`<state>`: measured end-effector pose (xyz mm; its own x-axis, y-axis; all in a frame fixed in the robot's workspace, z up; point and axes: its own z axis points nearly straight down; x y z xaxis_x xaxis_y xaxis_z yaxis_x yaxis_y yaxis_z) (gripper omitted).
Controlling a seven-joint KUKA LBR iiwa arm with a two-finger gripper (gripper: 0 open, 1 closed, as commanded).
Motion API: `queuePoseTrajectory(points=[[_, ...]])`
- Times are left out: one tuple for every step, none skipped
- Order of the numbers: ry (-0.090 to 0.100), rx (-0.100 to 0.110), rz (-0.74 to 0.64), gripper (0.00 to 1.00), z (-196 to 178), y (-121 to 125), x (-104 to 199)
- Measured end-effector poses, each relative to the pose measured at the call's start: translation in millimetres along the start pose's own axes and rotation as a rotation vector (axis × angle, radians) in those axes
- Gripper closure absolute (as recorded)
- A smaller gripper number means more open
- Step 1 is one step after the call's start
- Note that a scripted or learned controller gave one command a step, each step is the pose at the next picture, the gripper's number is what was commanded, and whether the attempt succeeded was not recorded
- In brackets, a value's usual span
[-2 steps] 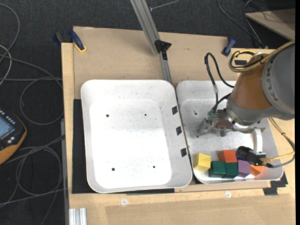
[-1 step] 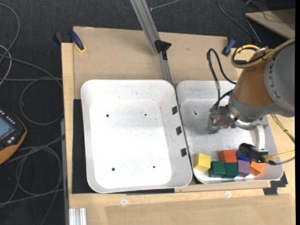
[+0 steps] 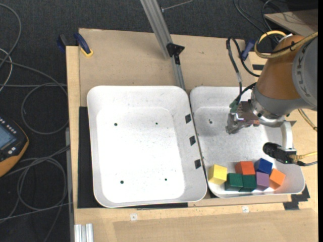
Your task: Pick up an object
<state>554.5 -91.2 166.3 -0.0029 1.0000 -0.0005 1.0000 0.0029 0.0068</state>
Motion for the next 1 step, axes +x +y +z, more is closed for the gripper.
queuePoseTrajectory(points=[[0.000, -0.001, 0.000, 1.00, -50.0, 8.1, 8.1]])
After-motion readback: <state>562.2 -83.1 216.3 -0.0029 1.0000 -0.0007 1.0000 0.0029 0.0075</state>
